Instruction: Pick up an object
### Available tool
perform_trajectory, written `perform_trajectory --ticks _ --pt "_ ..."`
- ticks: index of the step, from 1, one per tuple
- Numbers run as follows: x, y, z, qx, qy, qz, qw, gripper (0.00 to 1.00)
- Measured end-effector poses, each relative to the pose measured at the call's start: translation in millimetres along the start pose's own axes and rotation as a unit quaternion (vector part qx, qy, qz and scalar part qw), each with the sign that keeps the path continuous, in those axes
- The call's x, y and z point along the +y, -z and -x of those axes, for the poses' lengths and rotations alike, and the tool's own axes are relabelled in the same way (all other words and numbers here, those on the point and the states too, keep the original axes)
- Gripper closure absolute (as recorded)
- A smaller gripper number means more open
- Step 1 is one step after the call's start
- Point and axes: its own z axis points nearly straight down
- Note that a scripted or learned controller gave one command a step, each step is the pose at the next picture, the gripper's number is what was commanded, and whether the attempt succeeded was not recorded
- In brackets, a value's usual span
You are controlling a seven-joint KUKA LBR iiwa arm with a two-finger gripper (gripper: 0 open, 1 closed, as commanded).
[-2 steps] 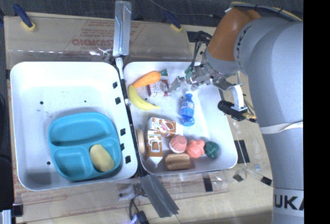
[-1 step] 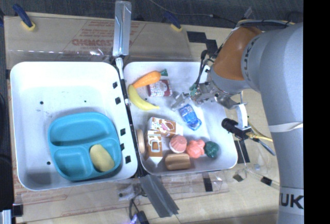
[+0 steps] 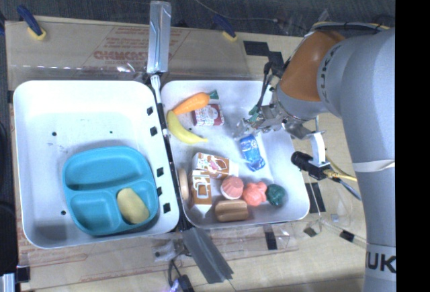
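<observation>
- Wooden bench [image 3: 80, 42] under a dark floor carries two shallow white bins side by side, with blue clamps at its far edge and a clear sheet lying across the back.
- Left bin [image 3: 40, 109] holds a blue divided tray [image 3: 101, 173], and a yellowish potato-like item [image 3: 133, 205] sits in the tray's near right compartment.
- Right bin [image 3: 299, 207] is crowded with small objects.
- An orange carrot [image 3: 191, 103] lies at the far left of that bin, with a banana [image 3: 180, 129] just below it.
- A small red-and-white packet [image 3: 209, 115] rests just beside the carrot's tip.
- A blue packet [image 3: 250, 152] lies near the bin's middle, close under the arm's wrist.
- A brown-and-white carton [image 3: 205, 176] sits toward the near left, with a bread-like brown piece [image 3: 230, 210] at the near wall.
- A pink round item [image 3: 232, 186], a reddish-orange item [image 3: 255, 193] and a dark green item [image 3: 276, 195] line up along the near side.
- The grey arm with its orange band [image 3: 306, 72] reaches in from the right over the right bin.
- The gripper [image 3: 259, 117] hangs over the bin's far middle, just above the blue packet.
- Whether the pincer is apart or together cannot be told from this angle, and no object is seen between its tips.
</observation>
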Motion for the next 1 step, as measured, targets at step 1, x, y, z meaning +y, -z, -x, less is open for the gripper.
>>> perform_trajectory --ticks 1 --pt "15.0 83.1 -51.8 -0.001 0.016 0.004 0.9999 1.0"
